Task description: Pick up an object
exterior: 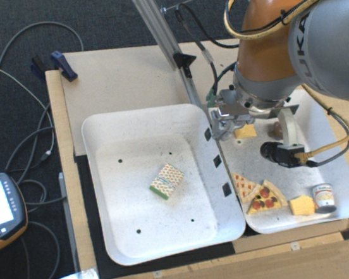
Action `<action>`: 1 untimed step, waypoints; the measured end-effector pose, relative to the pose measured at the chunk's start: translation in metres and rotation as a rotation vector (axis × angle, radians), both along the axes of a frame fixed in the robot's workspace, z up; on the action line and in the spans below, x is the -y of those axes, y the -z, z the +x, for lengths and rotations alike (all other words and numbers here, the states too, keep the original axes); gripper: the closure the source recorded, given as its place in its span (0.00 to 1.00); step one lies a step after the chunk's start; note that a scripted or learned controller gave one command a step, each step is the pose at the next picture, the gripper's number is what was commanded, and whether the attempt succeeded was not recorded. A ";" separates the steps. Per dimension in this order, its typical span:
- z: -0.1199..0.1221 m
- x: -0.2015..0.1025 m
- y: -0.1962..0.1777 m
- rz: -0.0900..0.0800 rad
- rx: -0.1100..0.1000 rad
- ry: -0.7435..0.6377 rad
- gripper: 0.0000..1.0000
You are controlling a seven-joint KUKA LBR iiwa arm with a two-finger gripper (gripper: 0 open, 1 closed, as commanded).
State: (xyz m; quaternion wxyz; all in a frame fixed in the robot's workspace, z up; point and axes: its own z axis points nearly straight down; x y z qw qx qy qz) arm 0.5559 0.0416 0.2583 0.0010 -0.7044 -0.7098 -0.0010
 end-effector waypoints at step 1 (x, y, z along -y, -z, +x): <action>-0.007 -0.046 0.007 0.000 -0.004 0.001 1.00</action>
